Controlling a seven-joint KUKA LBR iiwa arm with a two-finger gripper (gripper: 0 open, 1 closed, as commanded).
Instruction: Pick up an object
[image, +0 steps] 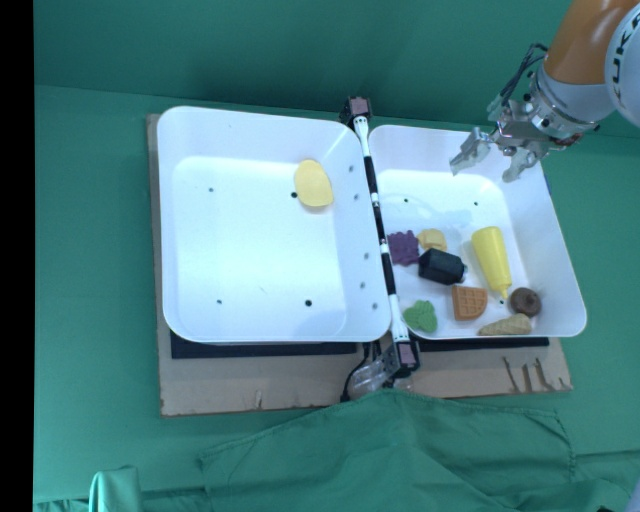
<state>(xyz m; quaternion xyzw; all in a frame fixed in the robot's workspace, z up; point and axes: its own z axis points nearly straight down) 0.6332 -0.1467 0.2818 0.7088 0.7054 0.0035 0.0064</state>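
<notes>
Plainly, the end effector (494, 158) hangs over the far rim of the right bin (560, 250), fingers spread wide with nothing between them. The items lie below and toward the near side of it: a yellow bottle-like piece (491, 259) almost straight beneath, a black block (440, 266) and purple piece (403, 247) off to its left, and a brown ball (524, 301), waffle piece (468, 302) and green piece (420, 317) further toward the near edge.

The likeliest target, I judge, is the yellow piece. Its long axis runs roughly from far to near, narrow end seemingly pointing toward the near rim, though its shape is hard to read.

The risk: things sit close together, so descending fingers could strike a neighbour or close along the length and slip off. A yellow disc (313, 184) lies well away in the left bin (200, 150).
</notes>
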